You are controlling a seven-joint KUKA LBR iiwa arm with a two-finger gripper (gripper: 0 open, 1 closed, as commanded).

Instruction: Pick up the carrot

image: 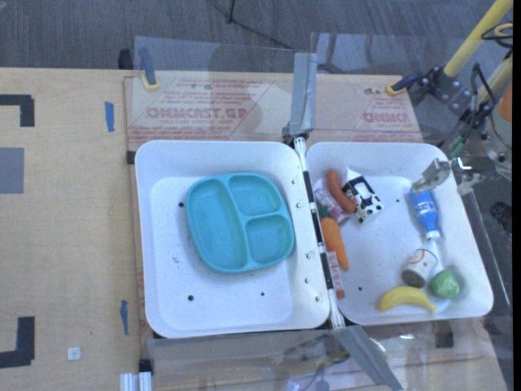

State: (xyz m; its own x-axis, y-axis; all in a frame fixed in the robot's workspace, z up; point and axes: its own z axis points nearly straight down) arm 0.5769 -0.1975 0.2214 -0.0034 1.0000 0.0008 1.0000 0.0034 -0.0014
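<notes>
I'm looking down on both shallow white bins now. The left white bin [163, 300] holds a turquoise three-section plastic plate [238, 221], sitting flat near the middle.

The long orange carrot [334, 242] lies in the right white bin [472, 300], right against its left wall beside the divider between the bins, running roughly up and down my view. Just above it there's a short reddish sausage-shaped toy [341, 191], tilted, and a pinkish piece [323, 198] tucked next to that, too small for me to name. A small black-and-white toy [365, 202] sits just right of the sausage shape.

Further right, a blue and white tube [426, 213] lies along the bin's right side. Down in the lower right corner I see a yellow plastic banana [405, 300], a round green fruit [445, 283] just beside it, and a small dark rounded object [413, 278] between them and the tube.

The grey metal gripper [444, 172] is at the upper right edge of the right bin, near the top of the tube and well apart from the carrot. I cannot tell how wide it stands, and I see nothing in its grasp.
</notes>
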